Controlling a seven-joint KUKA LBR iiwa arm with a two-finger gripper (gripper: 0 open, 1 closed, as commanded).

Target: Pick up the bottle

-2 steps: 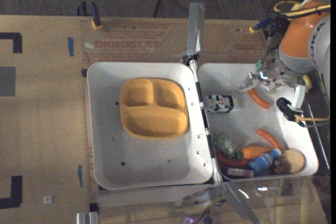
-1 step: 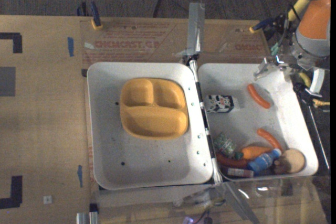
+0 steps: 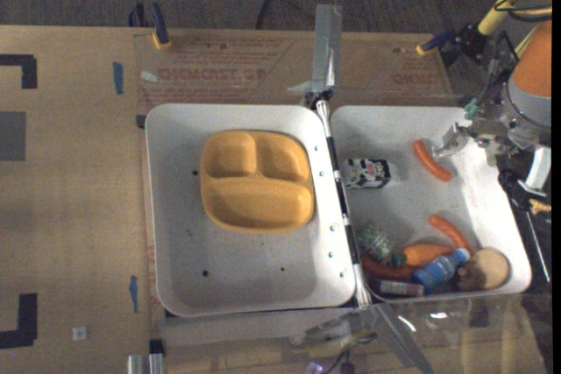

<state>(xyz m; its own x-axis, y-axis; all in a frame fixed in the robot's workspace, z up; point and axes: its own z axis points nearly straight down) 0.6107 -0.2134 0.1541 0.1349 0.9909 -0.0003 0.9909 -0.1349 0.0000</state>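
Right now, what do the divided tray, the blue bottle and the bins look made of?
Divided tray: likely moulded plastic, matte yellow-orange, with rounded compartments and no glare.
Blue bottle: probably clear-ish plastic, glossy, with a bright highlight along its side; too small to be sure.
Bins: left bin and right bin look like white plastic or coated sheet, semi-matte, with rolled rims and small holes or fasteners.

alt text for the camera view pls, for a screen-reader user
A blue bottle lies among toy food at the near edge of the right bin. The gripper hovers at that bin's far right. A yellow divided tray sits in the left bin.
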